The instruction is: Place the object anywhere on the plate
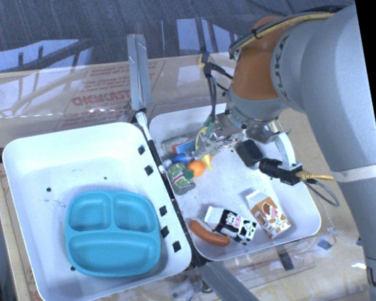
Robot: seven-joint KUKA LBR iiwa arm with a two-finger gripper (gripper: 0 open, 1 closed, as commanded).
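The blue plate (113, 231) is sitting in the left bin (25, 167) with nothing on any of its three sections, so the placing itself is not yet done. All the loose things are lying in the right bin (309, 222): a green can (180, 177) and something orange (198, 169) near the divider, a sausage (208, 233) and a black-and-white cow-patterned carton (231, 225) toward the near edge, and a small brown-and-white carton (268, 214) just beside them.

The arm (282, 72) is reaching in from the right and leaning over the far end of the right bin, with the hand (214, 136) dipping into a cluster of small colourful items (186, 146) there. From where I am standing I cannot tell whether the hand is clenched, released or grasping anything; the wrist and the clutter are covering it. Which of these things the arm is going for is also unclear, though the cluster beneath it looks the likeliest.

So I judge the task is at its start: a pick is being attempted, and the lift, the carry across the divider and the setting down on the plate are all left.
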